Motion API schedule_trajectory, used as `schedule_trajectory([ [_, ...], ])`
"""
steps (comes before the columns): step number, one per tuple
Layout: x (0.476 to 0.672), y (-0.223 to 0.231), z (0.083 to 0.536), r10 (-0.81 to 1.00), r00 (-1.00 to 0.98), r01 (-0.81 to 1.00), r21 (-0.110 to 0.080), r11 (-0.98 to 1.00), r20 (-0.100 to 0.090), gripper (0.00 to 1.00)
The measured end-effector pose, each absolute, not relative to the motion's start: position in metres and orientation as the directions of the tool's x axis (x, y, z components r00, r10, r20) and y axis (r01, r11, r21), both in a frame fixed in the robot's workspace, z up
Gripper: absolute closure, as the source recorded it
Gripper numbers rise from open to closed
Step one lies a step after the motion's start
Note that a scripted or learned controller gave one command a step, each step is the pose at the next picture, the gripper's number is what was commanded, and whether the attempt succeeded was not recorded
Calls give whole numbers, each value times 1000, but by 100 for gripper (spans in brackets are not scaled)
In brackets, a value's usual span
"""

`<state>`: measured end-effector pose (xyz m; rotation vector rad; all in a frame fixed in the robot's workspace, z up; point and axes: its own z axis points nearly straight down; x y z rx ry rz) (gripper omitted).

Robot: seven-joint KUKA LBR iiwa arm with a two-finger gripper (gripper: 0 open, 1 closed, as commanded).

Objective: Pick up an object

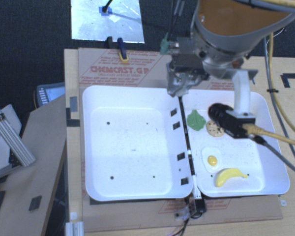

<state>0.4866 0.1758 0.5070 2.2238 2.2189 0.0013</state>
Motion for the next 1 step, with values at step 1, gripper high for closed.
schedule_trajectory([
  [1,534,237,537,1000,-6,1000,7,6,3,100],
])
